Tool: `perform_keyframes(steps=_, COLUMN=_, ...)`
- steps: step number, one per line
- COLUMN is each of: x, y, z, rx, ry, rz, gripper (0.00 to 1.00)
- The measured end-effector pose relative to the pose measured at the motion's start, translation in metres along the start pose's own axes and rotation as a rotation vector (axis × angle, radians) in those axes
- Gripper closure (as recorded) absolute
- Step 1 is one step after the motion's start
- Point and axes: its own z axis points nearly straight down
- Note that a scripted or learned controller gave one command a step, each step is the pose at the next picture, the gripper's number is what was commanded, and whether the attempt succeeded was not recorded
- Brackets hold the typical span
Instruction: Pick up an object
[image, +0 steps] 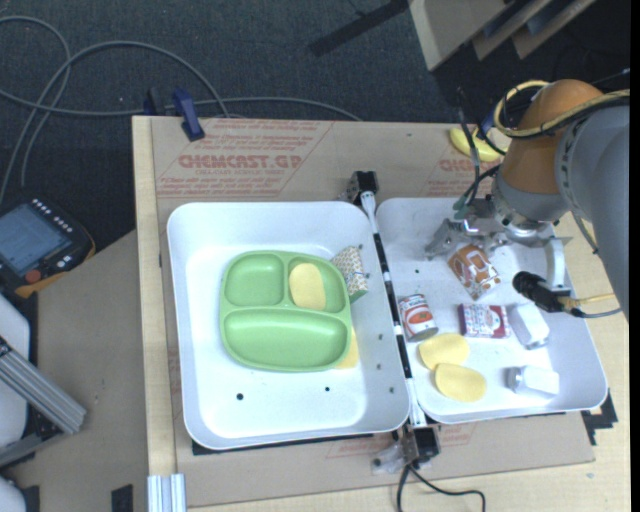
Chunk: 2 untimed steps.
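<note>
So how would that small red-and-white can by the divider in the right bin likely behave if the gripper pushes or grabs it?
The can looks to be lying on its side, so a nudge would probably roll it. Its body seems rigid and smooth, so the fingers might slip unless they close squarely. It sits near the right bin's left wall, which may crowd one finger.

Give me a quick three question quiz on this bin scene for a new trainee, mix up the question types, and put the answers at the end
1. True or false: the green divided tray lies in the right bin.
2. Multiple choice: what sits in the tray's upper right compartment? A) a yellow oval piece B) a small can C) a white bottle
3. Short answer: which bin is the gripper over, and what lies just below it in the picture?

Key:
1. False. It lies in the left bin.
2. A.
3. The right bin; an orange and white packet lies just below it. Whether the gripper touches the packet cannot be told.
</note>
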Motion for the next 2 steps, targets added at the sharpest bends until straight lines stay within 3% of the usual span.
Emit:
perform_keyframes(steps=1, x=0.000, y=0.001, z=-0.011, rx=-0.003, ry=-0.001, rz=-0.001, gripper=1.00)
perform_keyframes(steps=2, x=0.059, y=-0.098, z=-0.100, rx=0.003, ry=0.002, rz=0.000, gripper=1.00)
